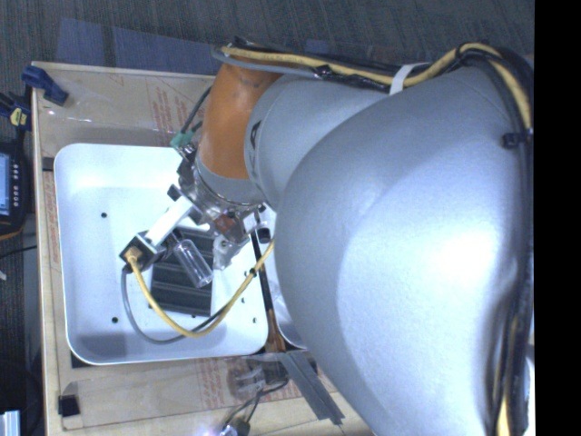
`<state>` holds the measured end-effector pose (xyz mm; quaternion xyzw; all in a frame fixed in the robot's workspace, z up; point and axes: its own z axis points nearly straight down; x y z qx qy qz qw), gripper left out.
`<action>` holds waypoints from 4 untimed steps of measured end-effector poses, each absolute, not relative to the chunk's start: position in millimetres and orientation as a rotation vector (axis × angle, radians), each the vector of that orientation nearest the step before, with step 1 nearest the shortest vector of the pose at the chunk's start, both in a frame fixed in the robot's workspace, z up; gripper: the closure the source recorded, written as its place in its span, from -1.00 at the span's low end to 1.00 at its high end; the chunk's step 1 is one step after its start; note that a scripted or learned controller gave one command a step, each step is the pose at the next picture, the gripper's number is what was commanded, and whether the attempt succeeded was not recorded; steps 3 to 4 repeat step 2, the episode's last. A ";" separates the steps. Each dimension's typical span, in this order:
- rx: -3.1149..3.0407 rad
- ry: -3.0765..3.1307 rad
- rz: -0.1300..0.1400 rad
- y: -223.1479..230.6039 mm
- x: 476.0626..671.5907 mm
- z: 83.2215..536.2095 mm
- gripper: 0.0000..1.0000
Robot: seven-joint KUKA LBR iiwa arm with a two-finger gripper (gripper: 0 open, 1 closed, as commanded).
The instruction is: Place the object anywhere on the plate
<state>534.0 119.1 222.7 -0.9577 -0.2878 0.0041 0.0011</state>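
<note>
My gripper (189, 271) hangs low over the left white bin (91, 207), near the bin's middle right. Its dark ribbed body and a clear plastic part show below the wrist. The orange band (227, 121) of the arm sits just above it. Whether anything is held in the gripper cannot be made out from this angle. The grey arm (399, 243) covers the right half of the view and hides the right bin almost wholly.
A yellow cable (182, 327) loops from the wrist down across the left bin's floor. The wooden bench (136, 89) frames the bin. A blue clamp (41, 82) sits at the bench's far left corner. A metal bracket (272, 375) lies at the front edge.
</note>
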 end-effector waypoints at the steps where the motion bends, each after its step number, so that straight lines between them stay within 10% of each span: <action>1: -3.042 -0.774 0.008 30.9 555.7 239.0 -1.00; 2: -3.099 -0.504 0.004 147.8 516.0 188.7 -1.00; 4: -3.099 -0.504 0.004 147.8 516.0 188.7 -1.00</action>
